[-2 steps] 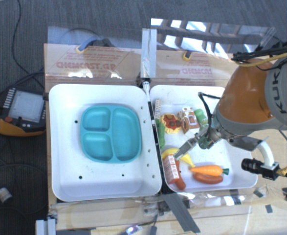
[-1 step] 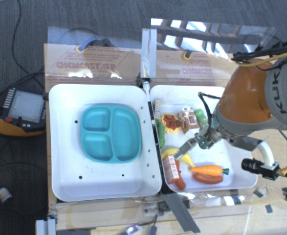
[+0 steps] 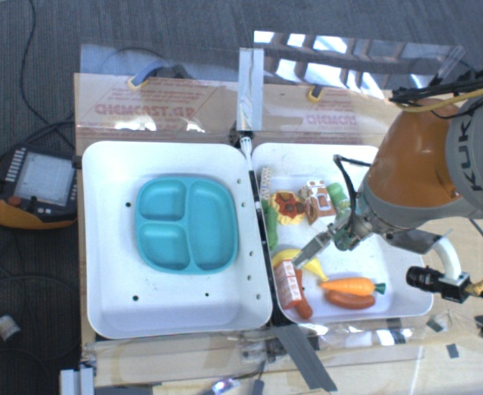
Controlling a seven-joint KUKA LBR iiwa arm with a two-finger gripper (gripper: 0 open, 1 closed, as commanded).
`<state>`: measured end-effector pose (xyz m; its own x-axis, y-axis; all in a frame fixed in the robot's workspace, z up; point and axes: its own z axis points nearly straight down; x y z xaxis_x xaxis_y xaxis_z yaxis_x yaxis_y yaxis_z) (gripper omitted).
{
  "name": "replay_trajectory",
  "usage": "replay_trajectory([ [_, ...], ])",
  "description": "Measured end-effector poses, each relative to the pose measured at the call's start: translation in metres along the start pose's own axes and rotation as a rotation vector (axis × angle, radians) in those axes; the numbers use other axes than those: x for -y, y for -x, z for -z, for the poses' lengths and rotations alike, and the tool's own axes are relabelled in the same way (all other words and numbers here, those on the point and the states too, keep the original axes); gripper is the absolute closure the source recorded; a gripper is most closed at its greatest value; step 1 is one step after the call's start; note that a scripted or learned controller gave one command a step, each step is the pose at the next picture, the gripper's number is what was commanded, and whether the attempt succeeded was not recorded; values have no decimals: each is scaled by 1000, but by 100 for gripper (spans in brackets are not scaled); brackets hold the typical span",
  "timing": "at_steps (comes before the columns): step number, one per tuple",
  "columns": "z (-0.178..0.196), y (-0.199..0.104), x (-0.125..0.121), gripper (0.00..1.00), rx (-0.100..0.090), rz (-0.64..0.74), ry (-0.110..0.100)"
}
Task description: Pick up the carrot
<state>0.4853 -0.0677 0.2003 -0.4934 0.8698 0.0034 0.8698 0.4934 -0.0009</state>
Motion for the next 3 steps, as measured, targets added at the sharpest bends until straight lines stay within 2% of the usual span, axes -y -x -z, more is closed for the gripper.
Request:
replay_trajectory([
  [3, 0, 0, 0, 0, 0, 0, 0],
])
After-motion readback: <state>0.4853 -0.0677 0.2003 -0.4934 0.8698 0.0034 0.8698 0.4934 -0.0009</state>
